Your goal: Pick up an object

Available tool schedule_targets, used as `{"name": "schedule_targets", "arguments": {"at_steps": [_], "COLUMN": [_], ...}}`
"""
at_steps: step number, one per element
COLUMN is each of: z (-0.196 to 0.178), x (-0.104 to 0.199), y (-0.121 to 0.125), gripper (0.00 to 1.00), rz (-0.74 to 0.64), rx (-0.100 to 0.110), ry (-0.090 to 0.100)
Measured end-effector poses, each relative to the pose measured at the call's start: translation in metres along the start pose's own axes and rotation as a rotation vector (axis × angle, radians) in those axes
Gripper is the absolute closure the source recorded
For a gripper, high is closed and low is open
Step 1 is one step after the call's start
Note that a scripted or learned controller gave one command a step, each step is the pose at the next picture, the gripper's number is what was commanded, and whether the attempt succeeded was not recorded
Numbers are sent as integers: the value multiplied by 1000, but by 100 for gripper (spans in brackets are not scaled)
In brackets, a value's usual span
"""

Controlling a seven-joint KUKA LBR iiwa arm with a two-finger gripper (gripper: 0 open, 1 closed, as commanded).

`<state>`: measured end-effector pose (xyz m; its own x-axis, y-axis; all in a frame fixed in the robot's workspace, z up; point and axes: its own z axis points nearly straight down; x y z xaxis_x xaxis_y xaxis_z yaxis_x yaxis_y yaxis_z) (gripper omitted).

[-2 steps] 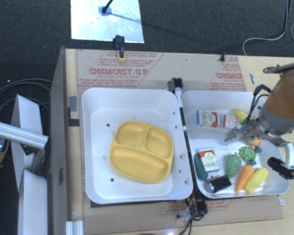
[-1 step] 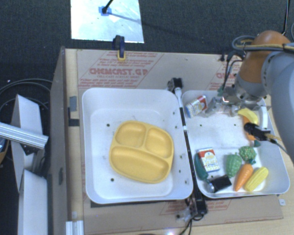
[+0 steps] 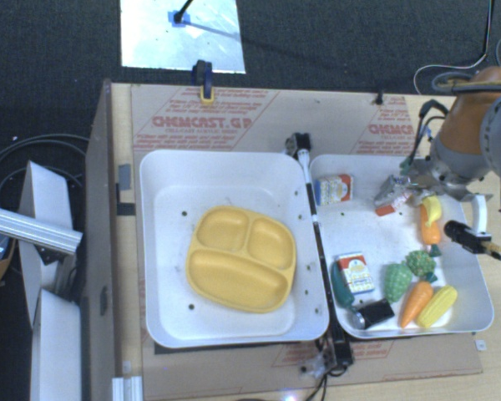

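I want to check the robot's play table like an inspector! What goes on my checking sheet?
Surface: two white bins side by side on a board, left bin and right bin.
Job's things: in the right bin, toy carrot, corn, broccoli, banana, two small boxes.
Clutter: yellow divided tray lying in the left bin.
Grippers: gripper low over the right bin's far side; open or shut too blurred to tell.
Cables: black cables at the left, more top right.
Surroundings: dark floor, shiny sheet behind the bench.
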<state>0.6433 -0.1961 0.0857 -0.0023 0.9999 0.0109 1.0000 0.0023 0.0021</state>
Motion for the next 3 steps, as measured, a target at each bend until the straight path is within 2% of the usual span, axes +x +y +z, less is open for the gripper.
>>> {"name": "schedule_targets", "arguments": {"at_steps": [1, 2, 3], "z": [-11, -96, -137], "x": [-1, 75, 131], "y": [1, -17, -31], "gripper": [100, 100, 100], "rz": [-6, -8, -7], "rx": [-5, -6, -2], "ry": [-11, -9, -9]}}
